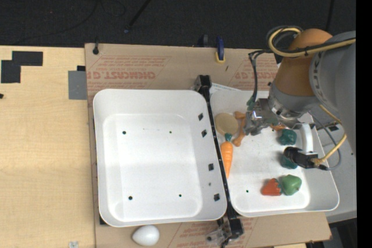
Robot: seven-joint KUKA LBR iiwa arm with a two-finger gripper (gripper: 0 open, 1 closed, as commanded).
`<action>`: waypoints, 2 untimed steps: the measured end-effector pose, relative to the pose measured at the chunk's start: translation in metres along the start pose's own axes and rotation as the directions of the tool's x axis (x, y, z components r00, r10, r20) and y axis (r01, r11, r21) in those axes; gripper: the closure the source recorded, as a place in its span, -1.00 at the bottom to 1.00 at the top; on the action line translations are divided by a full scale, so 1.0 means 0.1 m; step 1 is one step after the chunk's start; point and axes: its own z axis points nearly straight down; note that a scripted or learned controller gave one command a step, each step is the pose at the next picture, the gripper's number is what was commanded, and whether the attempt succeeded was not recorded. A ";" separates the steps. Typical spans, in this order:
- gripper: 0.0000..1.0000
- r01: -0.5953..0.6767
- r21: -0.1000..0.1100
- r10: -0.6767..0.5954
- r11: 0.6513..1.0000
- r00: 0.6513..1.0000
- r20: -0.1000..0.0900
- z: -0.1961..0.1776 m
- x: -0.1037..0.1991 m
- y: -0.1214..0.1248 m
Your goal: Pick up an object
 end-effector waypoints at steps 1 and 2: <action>1.00 0.004 -0.005 -0.004 1.000 1.000 -0.003 0.55 -0.06 -0.56; 1.00 0.015 -0.017 -0.015 1.000 1.000 -0.002 -0.53 0.87 0.10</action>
